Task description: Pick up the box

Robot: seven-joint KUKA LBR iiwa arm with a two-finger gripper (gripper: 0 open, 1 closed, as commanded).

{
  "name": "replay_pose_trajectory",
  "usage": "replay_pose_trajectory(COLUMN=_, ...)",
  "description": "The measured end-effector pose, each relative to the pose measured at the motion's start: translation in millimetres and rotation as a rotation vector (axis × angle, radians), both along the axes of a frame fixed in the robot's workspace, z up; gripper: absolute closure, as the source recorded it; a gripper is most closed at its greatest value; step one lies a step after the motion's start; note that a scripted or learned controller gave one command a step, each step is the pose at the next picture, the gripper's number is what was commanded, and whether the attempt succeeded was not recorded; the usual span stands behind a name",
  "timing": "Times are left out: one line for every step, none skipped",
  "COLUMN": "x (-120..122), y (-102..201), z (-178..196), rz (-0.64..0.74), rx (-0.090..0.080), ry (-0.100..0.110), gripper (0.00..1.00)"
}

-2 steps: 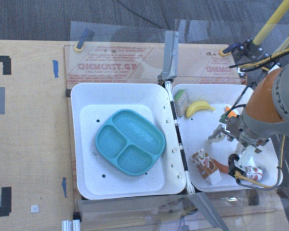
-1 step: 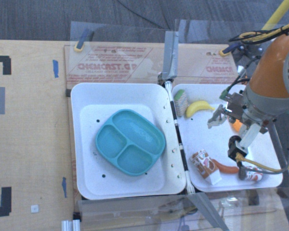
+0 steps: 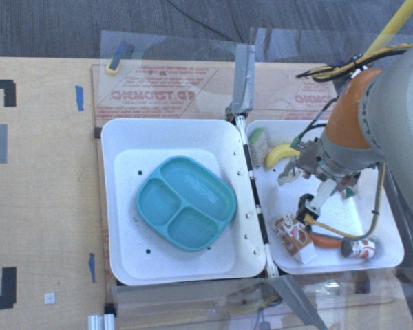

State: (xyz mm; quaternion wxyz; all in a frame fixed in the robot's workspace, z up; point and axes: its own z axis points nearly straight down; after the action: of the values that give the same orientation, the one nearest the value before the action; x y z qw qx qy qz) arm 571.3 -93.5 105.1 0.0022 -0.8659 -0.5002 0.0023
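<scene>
The box (image 3: 293, 236) is a small carton with brown and red print and a white end. It lies tilted near the front left corner of the right bin (image 3: 389, 256). My gripper (image 3: 318, 176) hangs over the middle of that bin, behind the box and a little to its right, clear of it. The wrist and the orange band cover the gripper from above.
A yellow banana (image 3: 281, 155) and a green and white item (image 3: 257, 141) lie at the right bin's back left. An orange carrot-like stick (image 3: 325, 239) and a small cup (image 3: 361, 248) rest just right of the box. A teal divided plate (image 3: 186, 201) sits in the left bin (image 3: 117, 143).
</scene>
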Motion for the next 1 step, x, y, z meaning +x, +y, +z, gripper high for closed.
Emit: replay_pose_trajectory(x=2.7, y=6.6, z=142.2, rz=-0.020, rx=-0.002, ry=-0.005, gripper=0.00)
